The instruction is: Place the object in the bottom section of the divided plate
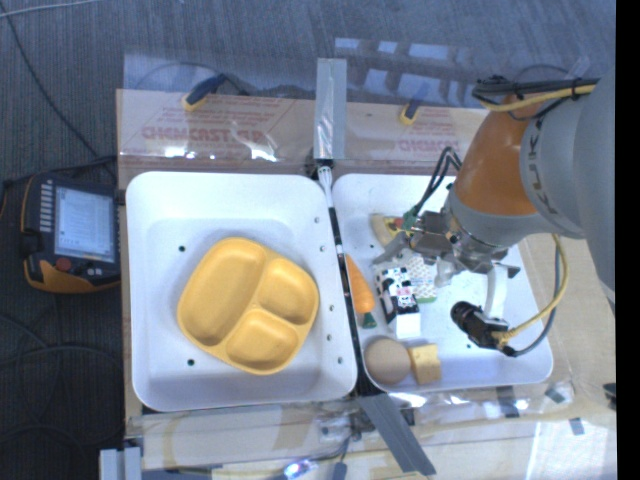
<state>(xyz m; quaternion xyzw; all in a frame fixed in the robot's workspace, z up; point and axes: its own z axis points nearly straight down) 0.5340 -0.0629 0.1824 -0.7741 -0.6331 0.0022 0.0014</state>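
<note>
While the gripper (405,293) hides its state, the carrot (361,288) lies lengthwise, green end toward the egg (388,360).

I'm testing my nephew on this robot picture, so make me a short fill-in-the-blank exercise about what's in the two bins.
1. The yellow divided plate lies in the ____ bin.
2. The carrot lies along the right bin's ____ wall.
3. The plate has ____ sections, none holding an object.
4. The arm's claw is over the ____ bin.

Missing words: left; left; three; right
</note>
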